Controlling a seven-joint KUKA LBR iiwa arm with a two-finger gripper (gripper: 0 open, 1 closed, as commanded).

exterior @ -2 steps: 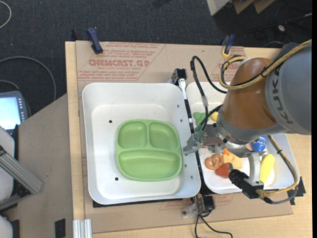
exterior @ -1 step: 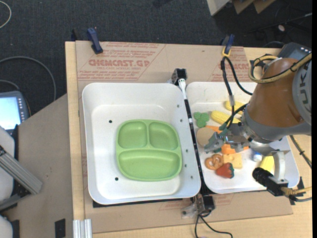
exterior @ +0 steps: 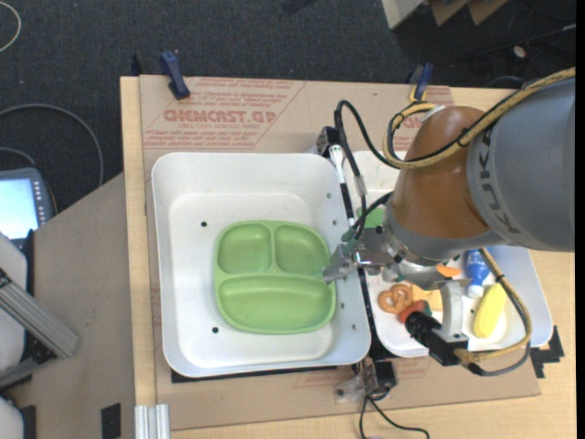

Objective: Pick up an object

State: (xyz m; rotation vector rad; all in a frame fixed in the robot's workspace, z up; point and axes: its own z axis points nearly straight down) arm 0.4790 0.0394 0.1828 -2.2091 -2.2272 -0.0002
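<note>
A green divided plate lies flat in the left white bin. My gripper is low at the plate's right rim, near the wall between the two bins. I cannot tell whether it touches the plate. The grey arm with its orange band hangs over the right bin and hides most of it. Beside the arm I see a brown pretzel-shaped toy, a yellow banana-like object, a blue and white object and a small orange piece.
Black cables run from the arm across the divider. Both bins rest on a brown cardboard sheet held by blue clamps. A black bracket juts out over the right bin's front.
</note>
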